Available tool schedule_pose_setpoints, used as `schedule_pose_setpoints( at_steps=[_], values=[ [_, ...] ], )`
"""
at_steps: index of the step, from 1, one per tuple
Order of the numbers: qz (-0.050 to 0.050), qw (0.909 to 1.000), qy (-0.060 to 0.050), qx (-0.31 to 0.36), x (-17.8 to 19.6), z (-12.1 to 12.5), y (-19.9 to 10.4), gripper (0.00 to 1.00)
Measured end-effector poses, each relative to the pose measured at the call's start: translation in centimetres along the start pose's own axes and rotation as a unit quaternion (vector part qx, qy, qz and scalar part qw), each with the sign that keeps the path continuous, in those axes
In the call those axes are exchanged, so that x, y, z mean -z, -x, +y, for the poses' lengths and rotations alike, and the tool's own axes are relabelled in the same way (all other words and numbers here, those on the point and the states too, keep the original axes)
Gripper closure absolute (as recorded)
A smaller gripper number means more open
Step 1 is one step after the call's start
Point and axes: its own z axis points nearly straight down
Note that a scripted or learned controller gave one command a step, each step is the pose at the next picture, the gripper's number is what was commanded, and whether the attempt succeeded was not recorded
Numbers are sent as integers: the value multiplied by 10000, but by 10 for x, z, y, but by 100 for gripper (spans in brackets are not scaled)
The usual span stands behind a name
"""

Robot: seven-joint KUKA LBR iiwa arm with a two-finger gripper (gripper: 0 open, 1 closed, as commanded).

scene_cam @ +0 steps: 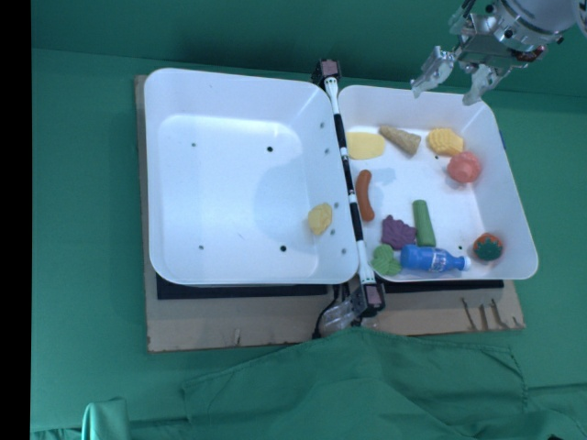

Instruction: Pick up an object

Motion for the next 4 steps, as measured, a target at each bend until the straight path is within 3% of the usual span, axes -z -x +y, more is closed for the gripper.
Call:
schedule_pose_setpoints(
  at_steps=[1,2,3,4],
  values=[
    [6,10000,-50,-15,-72,-73,-5,0],
    [3,10000,44,31,-16,-31,-46,0],
    [-8,10000,-24,-7,-104,14,-23,0],
    [-15,10000,-7,-50,-92,-40,70,0]
  ],
)
